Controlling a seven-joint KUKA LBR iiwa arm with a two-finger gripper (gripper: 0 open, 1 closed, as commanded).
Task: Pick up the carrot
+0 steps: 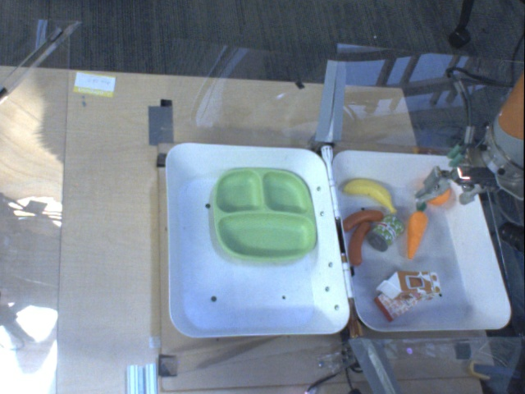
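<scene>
Your carrot [417, 231] lies in the right bin [484, 302], green top pointing up toward the pincer and orange tip pointing down the frame. It sits just below and slightly left of the gripper [443, 189], apart from it, not between the fingers.

You cannot tell how far the pincer stands open: its metal parts blur together against the white bin floor. A small orange piece [444, 196] shows right at the fingers, but you cannot make out whether it is gripped or merely lying under them, nor what it is.

The arm [502, 150] comes in from the right, cut off by the frame edge, with only the wrist and a patch of its orange band in sight. The wrist hangs over the bin's upper right corner, the pincer pointing left.

Left of the pincer lies a banana [369, 191]. Below-left of it you have a pair of reddish sausages [358, 232] with a small can [384, 233] resting against them. Further below sits a small carton [408, 290]. Well to the left, the other bin [189, 302] bears a green divided plate [263, 215].
</scene>
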